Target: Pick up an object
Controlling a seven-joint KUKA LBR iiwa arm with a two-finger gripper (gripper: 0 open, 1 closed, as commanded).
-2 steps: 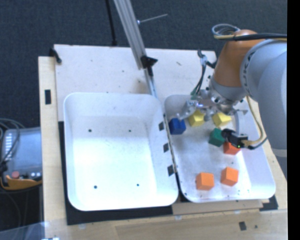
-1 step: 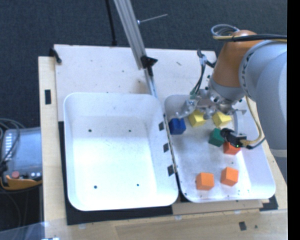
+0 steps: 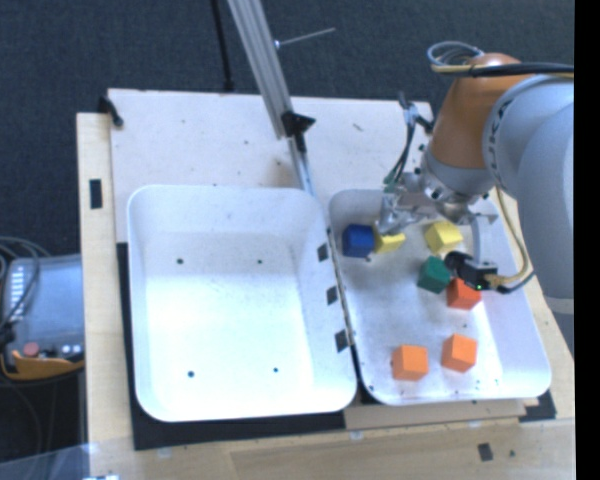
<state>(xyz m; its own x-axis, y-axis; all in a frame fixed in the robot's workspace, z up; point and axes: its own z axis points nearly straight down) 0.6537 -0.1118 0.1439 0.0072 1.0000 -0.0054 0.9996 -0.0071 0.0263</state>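
Arm: the grey arm (image 3: 525, 158) with its orange band reaches in from the right and bends down over the far end of the right bin (image 3: 520, 363); that posture suits a drop straight onto the blocks below
Gripper: the gripper (image 3: 392, 230) sits low at the bin's far left corner, just above the small yellow piece (image 3: 391, 240); whether it is released or clenched I cannot tell, its tip being too small and cluttered
Nearest candidates: the blue block (image 3: 357, 240) lies just left of the gripper, touching or nearly touching the yellow piece; either looks like the likely target, though nothing is visibly grasped
Other blocks: a yellow block (image 3: 443, 235), a green block (image 3: 434, 274) and a red block (image 3: 464, 294) cluster mid-bin beside a dark cable end; 2 orange blocks (image 3: 410, 362) sit apart at the near end
Left bin: the left bin (image 3: 230, 298) lies alongside
Risk: the blue block rests close to the bin wall; that crowding may leave 1 side little room
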